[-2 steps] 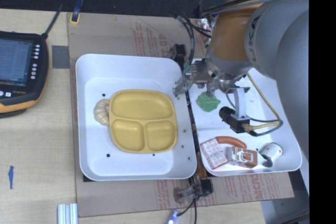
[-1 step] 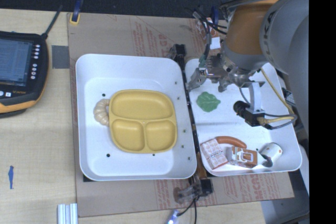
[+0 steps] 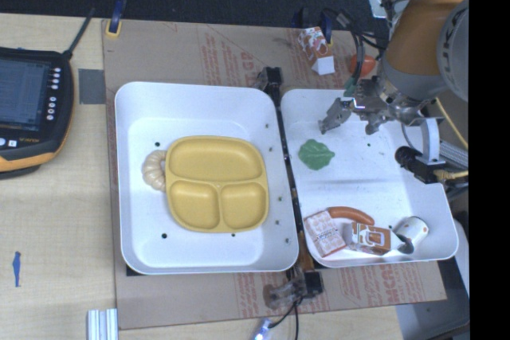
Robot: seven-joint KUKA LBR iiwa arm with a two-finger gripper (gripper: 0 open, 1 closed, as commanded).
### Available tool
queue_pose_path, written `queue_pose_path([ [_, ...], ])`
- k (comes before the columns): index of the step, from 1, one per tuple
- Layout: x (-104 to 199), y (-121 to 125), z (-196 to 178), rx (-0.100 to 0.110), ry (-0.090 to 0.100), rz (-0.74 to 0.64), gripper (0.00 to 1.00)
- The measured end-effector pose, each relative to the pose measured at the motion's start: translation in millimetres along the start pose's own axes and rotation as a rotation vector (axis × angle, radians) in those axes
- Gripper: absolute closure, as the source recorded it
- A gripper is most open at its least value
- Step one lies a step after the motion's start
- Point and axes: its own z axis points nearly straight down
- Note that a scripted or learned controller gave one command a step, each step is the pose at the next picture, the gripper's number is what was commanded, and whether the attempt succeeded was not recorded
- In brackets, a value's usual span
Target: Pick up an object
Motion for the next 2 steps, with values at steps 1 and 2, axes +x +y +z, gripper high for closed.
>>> queue_pose_path([
  [1,-16,34,81,0.003,0.000,-0.003,0.00],
  [2,0,14,103,0.003,0.001,-0.004,0.00],
])
